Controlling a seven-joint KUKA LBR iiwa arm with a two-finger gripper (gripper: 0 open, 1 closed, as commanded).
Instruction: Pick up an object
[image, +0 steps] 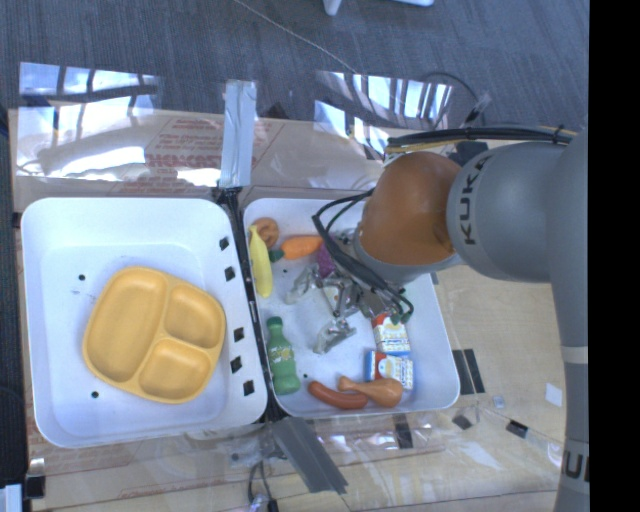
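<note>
In the camera view you look down on two shallow white bins set side by side, the left bin (40, 300) and the right bin (440, 375) meeting along a dark seam with black clips. In the left bin a yellow divided tray (152, 333) lies flat, a little turned, taking up the middle of the floor. The grey arm (520, 210) comes in from the right, its orange band (405, 215) hanging over the upper part of the right bin, and below the band you see the gripper (340, 318) low over the bin's floor, near its centre. Whether it is released or clenched you cannot tell from here: the metal parts blur together, and nothing clearly sits in its grasp. The things you could pick are all in the right bin. A yellow banana (261, 265) lies along the left wall near the top, with a carrot (298, 247) just beside it to the right. A purple item (325, 262) shows partly under the wrist, too hidden for you to name. A green bottle (282, 356) lies along the left wall lower down. A small carton (392, 352) with red and blue print lies to the right of the gripper, close to it. Along the bottom wall a red sausage (337, 396) lies just beside a brown drumstick-shaped piece (376, 390), which touches the carton's lower end.
</note>
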